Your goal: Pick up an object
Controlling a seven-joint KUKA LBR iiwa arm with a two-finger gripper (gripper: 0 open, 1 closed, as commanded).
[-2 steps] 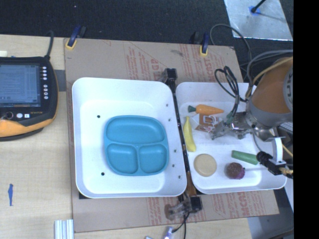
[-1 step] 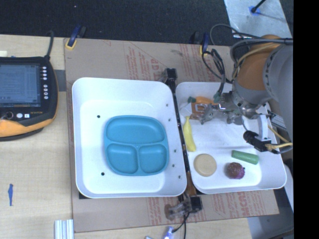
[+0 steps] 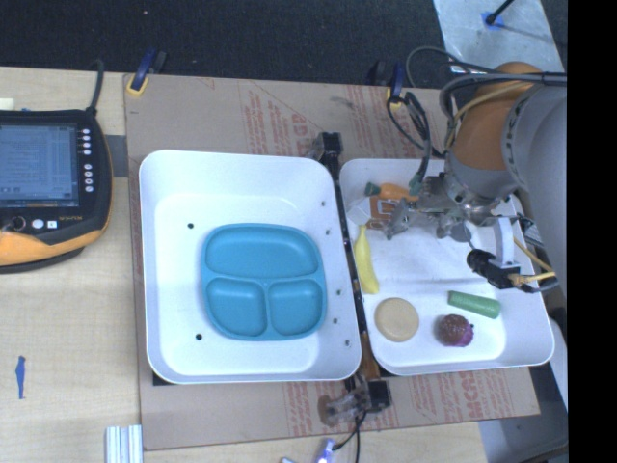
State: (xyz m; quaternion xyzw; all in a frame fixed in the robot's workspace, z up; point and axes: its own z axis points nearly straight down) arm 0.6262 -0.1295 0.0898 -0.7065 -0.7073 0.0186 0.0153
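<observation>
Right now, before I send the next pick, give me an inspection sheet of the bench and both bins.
Surface: brown board on a wooden bench, bearing two white bins side by side.
Job's things: right bin holds a yellow banana-like piece, a tan disc, a green stick, a purple ball and a small orange item.
Clutter: left bin holds a blue divided tray.
Hand: hand low over the right bin's far end; finger state cannot be told.
Cables: black cables looping above the arm.
Surroundings: teach pendant left of the bins; blue clamps on the board's far edge.
</observation>
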